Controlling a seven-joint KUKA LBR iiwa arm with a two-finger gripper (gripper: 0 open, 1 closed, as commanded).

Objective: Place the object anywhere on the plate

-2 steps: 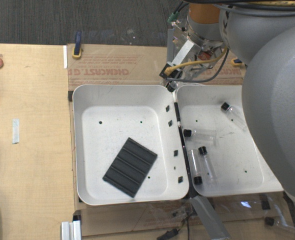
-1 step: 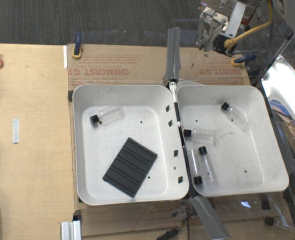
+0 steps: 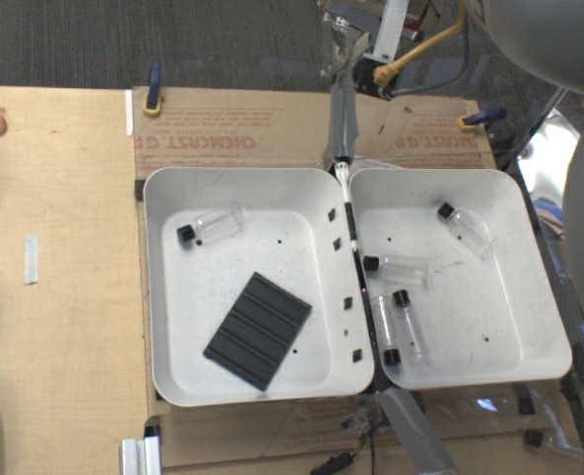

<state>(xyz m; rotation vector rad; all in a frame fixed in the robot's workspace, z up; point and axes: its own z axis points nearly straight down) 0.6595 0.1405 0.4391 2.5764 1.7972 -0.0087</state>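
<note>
White plastic: 2 bins side by side. Left bin (image 3: 158, 295) holds a black ribbed plate (image 3: 258, 330) at 6 o'clock and a clear vial (image 3: 209, 228) at 10 o'clock, well apart. Right bin (image 3: 530, 265) holds 4 vials. Gripper (image 3: 343, 55) hangs at 12 o'clock beyond the bins; whether it's spread, I cannot tell.

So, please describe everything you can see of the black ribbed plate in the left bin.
The black plate is a flat rectangle, matte, probably plastic or rubber, with parallel ridges along its length. It lies flat on the floor of the left bin, turned diagonally, towards the bin's near side. Nothing rests on it; the clear vial lies apart.
</note>
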